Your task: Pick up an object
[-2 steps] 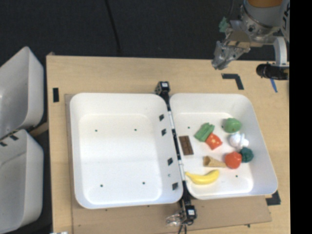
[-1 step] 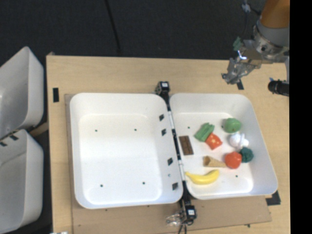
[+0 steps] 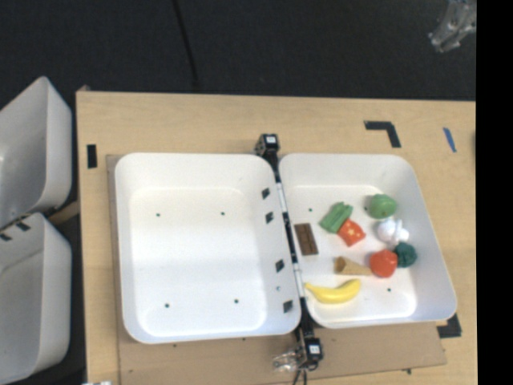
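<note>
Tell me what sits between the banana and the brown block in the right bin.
Bare white bin floor separates the banana from the brown block, in the camera view.

2 white bins (image 3: 192,327), banana (image 3: 334,292), tomato (image 3: 384,264), brown block (image 3: 305,238) in right bin

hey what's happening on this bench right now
Nothing is being handled at the moment. The robot's tool hangs high at the top right, away from the bins. The right shallow white bin holds small toy foods: a yellow plastic banana, a red tomato-like ball, a brown rectangular block and several green pieces. No pick has started.
</note>
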`<state>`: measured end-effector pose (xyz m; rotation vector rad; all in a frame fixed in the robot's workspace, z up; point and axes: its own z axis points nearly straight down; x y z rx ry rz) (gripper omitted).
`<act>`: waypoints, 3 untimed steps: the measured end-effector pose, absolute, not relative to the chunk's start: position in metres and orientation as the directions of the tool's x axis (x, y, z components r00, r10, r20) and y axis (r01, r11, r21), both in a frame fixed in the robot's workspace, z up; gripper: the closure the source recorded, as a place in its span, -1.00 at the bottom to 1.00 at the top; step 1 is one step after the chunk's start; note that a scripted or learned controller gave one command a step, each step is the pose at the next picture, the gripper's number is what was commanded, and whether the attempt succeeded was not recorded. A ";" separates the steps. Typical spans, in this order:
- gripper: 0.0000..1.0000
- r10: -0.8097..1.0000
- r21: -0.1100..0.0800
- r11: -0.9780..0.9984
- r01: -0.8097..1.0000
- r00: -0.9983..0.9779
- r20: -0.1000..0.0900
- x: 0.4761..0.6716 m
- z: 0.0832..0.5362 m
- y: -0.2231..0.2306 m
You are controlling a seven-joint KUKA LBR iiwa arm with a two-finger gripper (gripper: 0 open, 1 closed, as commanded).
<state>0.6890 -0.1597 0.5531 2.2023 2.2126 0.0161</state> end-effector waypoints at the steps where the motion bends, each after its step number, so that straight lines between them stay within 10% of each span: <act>1: 1.00 1.000 0.002 -0.004 1.000 0.004 -0.004 0.674 0.550 -0.210; 3: 1.00 1.000 0.000 0.006 1.000 -0.006 -0.003 0.690 0.550 -0.228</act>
